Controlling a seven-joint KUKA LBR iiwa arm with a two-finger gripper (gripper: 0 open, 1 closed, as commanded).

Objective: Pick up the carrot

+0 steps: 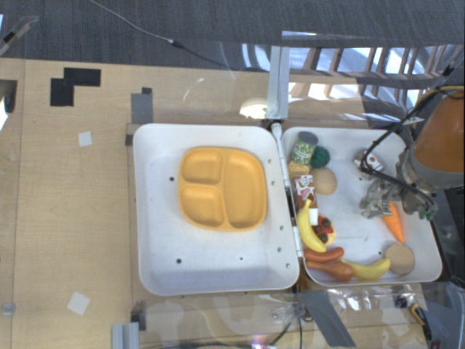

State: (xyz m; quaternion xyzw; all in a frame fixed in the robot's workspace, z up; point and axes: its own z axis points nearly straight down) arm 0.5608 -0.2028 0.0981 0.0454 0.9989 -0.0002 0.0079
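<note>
The tool [378, 203] hangs low in the right bin [349, 227], just at nine o'clock of the carrot [394, 222], which lies near that bin's three o'clock wall. I cannot tell how far it is open. A yellow divided plate [221, 187] sits in the left bin [163, 253].

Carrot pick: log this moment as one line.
target: carrot, right bin, near right wall | tool: low beside carrot's left, grip unclear | left bin: yellow divided plate | status: not lifted
</note>
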